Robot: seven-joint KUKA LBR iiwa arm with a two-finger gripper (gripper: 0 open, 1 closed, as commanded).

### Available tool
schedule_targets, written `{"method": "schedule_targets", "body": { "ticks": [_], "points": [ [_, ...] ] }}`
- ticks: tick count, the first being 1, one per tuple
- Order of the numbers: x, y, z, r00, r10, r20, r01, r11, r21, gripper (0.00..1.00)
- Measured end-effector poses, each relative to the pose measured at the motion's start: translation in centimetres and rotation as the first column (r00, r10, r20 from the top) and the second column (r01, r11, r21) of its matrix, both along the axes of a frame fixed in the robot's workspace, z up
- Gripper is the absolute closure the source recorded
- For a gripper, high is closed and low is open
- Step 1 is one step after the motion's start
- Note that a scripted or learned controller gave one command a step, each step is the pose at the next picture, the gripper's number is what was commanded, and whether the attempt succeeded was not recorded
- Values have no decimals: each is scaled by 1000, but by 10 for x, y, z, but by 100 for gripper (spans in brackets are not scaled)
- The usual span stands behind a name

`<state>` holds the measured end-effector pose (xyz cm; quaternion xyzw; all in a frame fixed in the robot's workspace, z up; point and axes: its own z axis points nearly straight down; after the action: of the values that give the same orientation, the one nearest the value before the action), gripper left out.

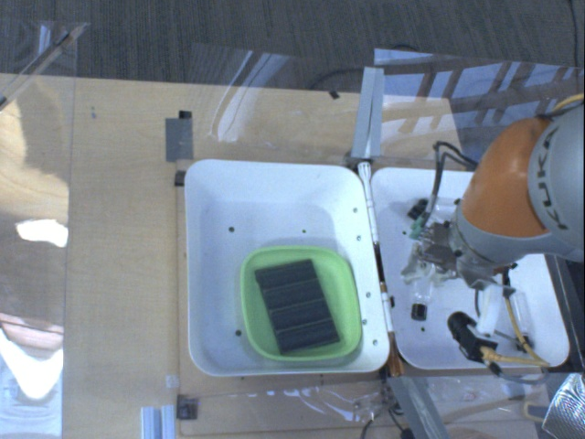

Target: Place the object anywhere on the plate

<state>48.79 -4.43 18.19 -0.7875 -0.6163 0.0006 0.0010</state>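
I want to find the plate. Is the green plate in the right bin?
No, the green plate sits in the left bin, with a dark ridged block lying on it.

**Readable text: one partial brand mark**

Only legible lettering was on the grey robot arm w/ orange band, at the far right edge: dark capitals "KU", running vertically on the grey shell and cut off by the frame border. No other labels, nos. or signs could be read on the bins, bench or other items.
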Motion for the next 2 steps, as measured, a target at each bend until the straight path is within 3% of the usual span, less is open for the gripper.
{"method": "schedule_targets", "body": {
  "ticks": [1, 2],
  "points": [
    [0, 70, -1, 971, 240, -2, -240, 971, 0, 100],
    [34, 105, 0, 946, 323, 1, -323, 946, 0, 100]
  ]
}}
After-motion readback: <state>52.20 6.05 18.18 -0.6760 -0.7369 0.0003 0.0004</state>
